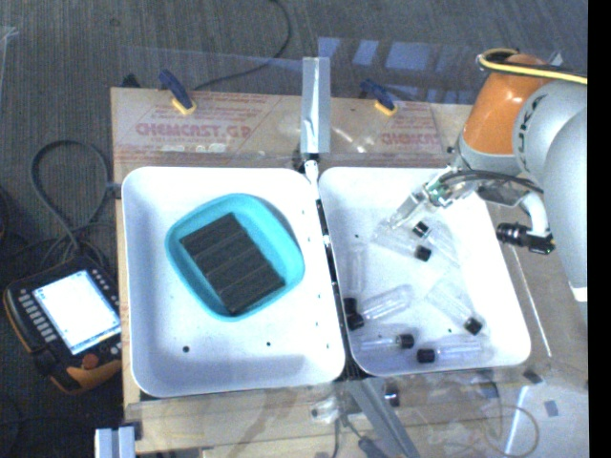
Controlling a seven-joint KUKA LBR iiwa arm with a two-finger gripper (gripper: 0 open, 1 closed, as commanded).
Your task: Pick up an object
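Now, looking down from the camera above the counter (pixel 215 132), I am reaching in from the right with my hand (pixel 431 201) hanging over the upper part of the right bin (pixel 511 346). It is sitting low among clear plastic tubes with black caps, just beside one tube (pixel 406 225) that is lying at a slant near the top of the pile. That tube seems the nearest candidate, though I cannot tell whether my hand is spread or pressed together, and nothing is plainly showing between it.

More tubes are lying further down the same bin: one (pixel 382 303) near the middle and another (pixel 449 353) along the lower wall, each well apart from my hand. Being clear against white, they are hard to outline, and they may roll or slip.

Across the divider, the left bin (pixel 143 351) is carrying a blue dish (pixel 186 241) with a dark ribbed block (pixel 232 260) resting inside it. Those are lying well away and are not blocking my reach.
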